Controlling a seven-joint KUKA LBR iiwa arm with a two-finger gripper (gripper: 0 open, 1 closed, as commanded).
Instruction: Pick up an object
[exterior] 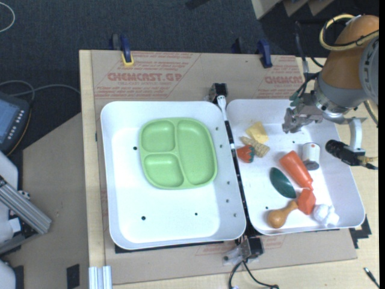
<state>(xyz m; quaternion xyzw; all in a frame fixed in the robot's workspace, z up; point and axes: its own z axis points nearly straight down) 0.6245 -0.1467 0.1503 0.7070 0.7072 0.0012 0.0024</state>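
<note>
The right bin (346, 185) holds several small items. A yellow piece (258, 132) and a small red piece (245, 154) lie near its left wall. An orange-red carrot-like piece (296, 167) lies in the middle, with a dark green oval (282, 182) beside it. Toward the front are a brown wooden piece (279, 215), a red piece (305, 200) and a white piece (325, 214). A small grey-white cylinder (310, 152) rests just right of the carrot-like piece. My gripper (293, 123) hovers over the bin's back part, right of the yellow piece, with nothing seen in it.
The left bin (120, 209) holds a green divided plate (178, 152). The grey arm with its orange band (346, 62) reaches in from the upper right. A black part (340, 152) sticks out over the right bin's right edge. Clamps (126, 50) sit at the board's back edge.
</note>
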